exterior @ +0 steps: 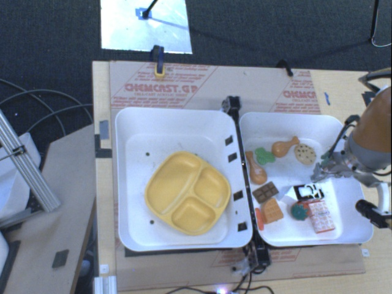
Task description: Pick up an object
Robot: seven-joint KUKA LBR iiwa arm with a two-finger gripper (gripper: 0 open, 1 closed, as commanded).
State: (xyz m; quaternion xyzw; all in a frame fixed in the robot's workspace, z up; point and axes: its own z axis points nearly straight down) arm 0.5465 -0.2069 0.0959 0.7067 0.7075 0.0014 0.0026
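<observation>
1. Though small, the toy foods in the right bin (352,228) look light, stiff and a little slick: brown drumstick (284,146), cookie (304,154), chocolate piece (266,192), orange block (272,212), red carton (321,216).
2. Left bin (131,164) bears a yellow tray (187,192); the desk (202,81) is crowded only on the right.
3. Gripper (323,169) hovers above the carton; whether the jaws are spread I cannot tell.
4. Carton's flat sides suit pinching.

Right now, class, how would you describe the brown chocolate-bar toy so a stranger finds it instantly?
Find the right bin, the one crowded with toy food. Near its left wall lies the chocolate bar, above the orange block. It alone is dark brown, flat and gridded.
</observation>
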